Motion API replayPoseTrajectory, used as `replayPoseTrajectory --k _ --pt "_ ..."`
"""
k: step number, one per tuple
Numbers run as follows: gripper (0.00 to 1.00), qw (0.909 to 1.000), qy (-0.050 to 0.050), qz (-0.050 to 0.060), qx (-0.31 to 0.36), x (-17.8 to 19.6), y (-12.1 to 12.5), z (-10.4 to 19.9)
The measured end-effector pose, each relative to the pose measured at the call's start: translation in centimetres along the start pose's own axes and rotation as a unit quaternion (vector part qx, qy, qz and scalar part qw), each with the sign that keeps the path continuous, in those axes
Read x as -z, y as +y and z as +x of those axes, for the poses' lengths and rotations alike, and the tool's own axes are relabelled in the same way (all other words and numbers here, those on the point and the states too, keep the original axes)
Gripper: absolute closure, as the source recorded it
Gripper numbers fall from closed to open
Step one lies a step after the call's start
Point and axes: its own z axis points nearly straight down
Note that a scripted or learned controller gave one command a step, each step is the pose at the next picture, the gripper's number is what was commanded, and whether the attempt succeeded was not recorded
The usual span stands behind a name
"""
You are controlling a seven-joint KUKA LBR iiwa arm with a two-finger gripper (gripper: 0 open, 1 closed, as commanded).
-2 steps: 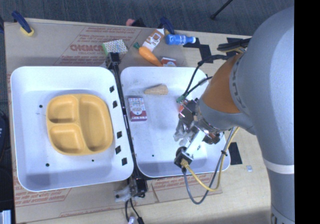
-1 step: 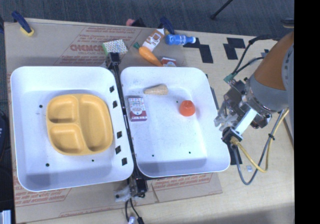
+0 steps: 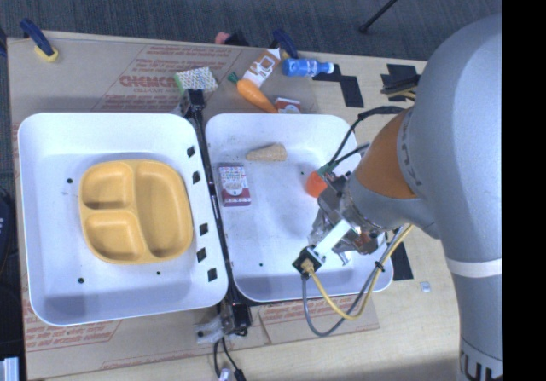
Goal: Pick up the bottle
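The arm [image 3: 444, 158] is reaching in from the right, bent low over the right bin [image 3: 281, 281] with its wrist turned toward the front wall. The gripper [image 3: 328, 239] is hanging above the bin floor near an orange object [image 3: 316, 183]; whether it is closed cannot be told. The bottle [image 3: 304, 68] is lying on the bench behind the bin, beside a carrot [image 3: 255, 95].

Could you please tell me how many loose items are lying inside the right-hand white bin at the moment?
3: a small red packet near its left wall, a tan bread-like piece toward the far side, and an orange object beside the arm, which may hide more.
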Motion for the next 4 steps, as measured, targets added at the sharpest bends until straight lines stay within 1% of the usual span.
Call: replayPoseTrajectory --k 1,2,3,4 --pt "1.00 0.9865 0.001 -0.001 -0.164 6.4 0.6 -0.3" --pt "1.00 0.9858 0.000 0.000 -0.168 6.7 -0.6 0.4" --pt "1.00 0.9859 0.001 -0.001 -0.168 7.5 -2.3 1.5" --pt "1.00 0.9899 0.000 0.000 -0.142 -2.7 1.5 1.6"
